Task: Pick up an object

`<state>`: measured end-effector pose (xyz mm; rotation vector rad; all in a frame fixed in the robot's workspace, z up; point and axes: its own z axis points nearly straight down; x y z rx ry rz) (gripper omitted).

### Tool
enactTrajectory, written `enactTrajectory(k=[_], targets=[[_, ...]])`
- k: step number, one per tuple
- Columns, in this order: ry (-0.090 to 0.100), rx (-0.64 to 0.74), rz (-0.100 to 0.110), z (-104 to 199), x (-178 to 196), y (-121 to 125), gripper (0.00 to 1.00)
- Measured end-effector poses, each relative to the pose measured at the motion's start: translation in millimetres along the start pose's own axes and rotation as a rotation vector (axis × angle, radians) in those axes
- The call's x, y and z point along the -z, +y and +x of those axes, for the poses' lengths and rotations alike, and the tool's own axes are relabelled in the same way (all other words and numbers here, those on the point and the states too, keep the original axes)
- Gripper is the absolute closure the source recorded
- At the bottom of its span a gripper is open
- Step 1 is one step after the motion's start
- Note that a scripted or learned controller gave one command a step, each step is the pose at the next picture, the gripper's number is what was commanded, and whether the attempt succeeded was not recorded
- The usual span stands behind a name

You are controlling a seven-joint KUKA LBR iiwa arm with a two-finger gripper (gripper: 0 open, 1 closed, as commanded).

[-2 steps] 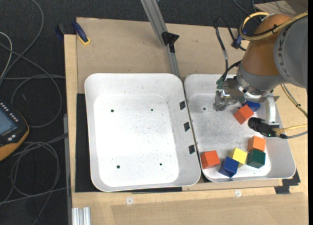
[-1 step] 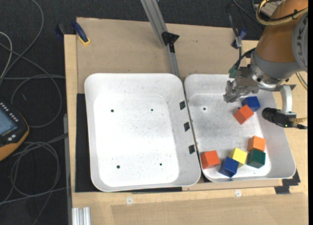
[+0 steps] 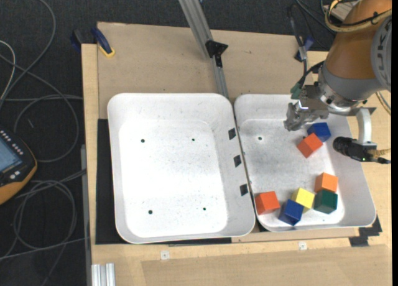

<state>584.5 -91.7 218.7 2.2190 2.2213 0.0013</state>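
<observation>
The right bin (image 3: 273, 154) holds several coloured blocks. A blue block (image 3: 321, 130) and an orange-red block (image 3: 310, 146) lie close together near its upper right. Along the front edge sit an orange block (image 3: 267, 202), a blue block (image 3: 290, 211), a yellow block (image 3: 305, 197), a dark green block (image 3: 325, 202) and another orange block (image 3: 326, 183). My gripper (image 3: 296, 120) hangs low over the upper part of the right bin, just left of the upper blue block. Nothing is visibly held in it.
The left bin (image 3: 124, 154) lies beside the right one, with a row of black clips (image 3: 237, 160) where they meet. A slanted metal pole (image 3: 199, 30) rises behind the bins. A black fitting (image 3: 351, 147) juts over the right bin's right rim.
</observation>
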Motion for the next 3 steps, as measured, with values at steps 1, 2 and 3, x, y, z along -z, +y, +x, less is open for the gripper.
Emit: enactTrajectory(k=[1, 2, 3], targets=[[0.004, 0.006, 0.003, 62.1, -1.4, -2.0, 1.00], [0.004, 0.007, 0.000, 124.2, 9.0, 2.4, 1.00], [0.004, 0.006, -0.001, 177.5, 26.3, -5.2, 1.00]])
